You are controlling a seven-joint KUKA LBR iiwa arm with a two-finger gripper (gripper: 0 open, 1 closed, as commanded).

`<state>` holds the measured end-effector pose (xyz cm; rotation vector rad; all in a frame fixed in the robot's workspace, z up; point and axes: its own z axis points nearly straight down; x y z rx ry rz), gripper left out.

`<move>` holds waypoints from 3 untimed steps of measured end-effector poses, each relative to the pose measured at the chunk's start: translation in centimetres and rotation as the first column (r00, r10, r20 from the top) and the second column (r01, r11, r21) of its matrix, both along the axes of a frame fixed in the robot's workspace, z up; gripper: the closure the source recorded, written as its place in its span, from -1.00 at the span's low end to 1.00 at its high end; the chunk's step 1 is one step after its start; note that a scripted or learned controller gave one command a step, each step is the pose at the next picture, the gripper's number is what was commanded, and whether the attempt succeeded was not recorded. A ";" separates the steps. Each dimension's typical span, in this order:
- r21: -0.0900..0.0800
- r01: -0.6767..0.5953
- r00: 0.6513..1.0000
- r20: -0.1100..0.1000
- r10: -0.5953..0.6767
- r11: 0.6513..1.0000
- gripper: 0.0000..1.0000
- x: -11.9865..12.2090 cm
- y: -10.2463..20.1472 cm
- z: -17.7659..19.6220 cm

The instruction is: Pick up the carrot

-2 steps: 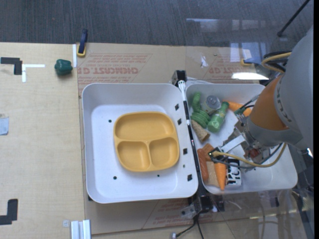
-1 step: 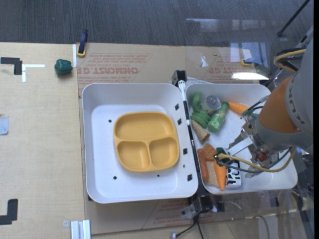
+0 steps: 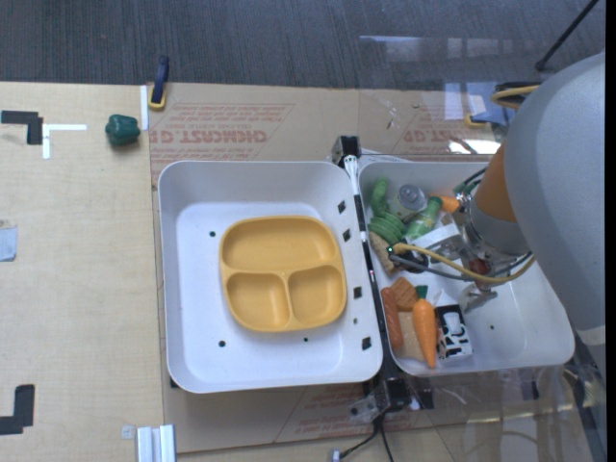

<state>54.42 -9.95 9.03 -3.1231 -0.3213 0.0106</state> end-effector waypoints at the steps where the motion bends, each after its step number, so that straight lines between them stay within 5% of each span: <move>1: 0.000 -0.071 0.998 0.002 0.071 0.998 -1.00 5.2 -3.0 0.1; 2: 0.002 -0.004 1.000 -0.001 0.004 1.000 -1.00 1.2 -0.7 0.0; 3: 0.000 -0.011 1.000 0.002 0.011 1.000 -1.00 9.5 -2.8 0.1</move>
